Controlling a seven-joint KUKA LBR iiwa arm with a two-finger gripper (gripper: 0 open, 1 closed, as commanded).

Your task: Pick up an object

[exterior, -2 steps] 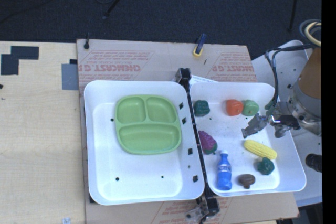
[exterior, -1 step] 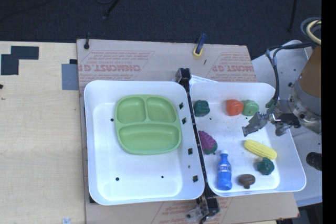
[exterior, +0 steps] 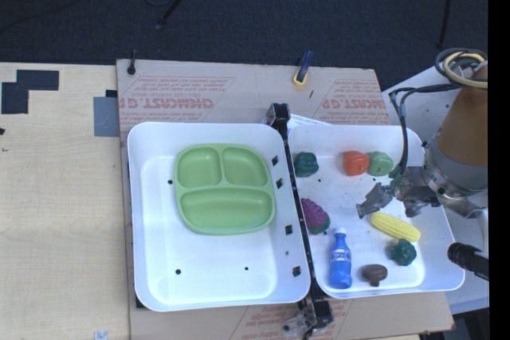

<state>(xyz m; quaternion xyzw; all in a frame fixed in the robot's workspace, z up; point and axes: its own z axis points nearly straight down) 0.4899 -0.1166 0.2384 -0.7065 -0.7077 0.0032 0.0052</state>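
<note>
In the right bin (exterior: 319,267), lower right of the frame, the yellow corn (exterior: 395,226) lies just below the tool (exterior: 381,201); its long axis slants down to the right; whether the tool is spread, I cannot tell.

The arm (exterior: 470,131) partly hides the right bin's (exterior: 319,267) far rim.

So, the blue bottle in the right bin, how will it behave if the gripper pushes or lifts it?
The blue bottle lies on its side and looks round, so a push may roll it. It looks like smooth plastic, so fingers might slip. It seems small, probably light.
</note>
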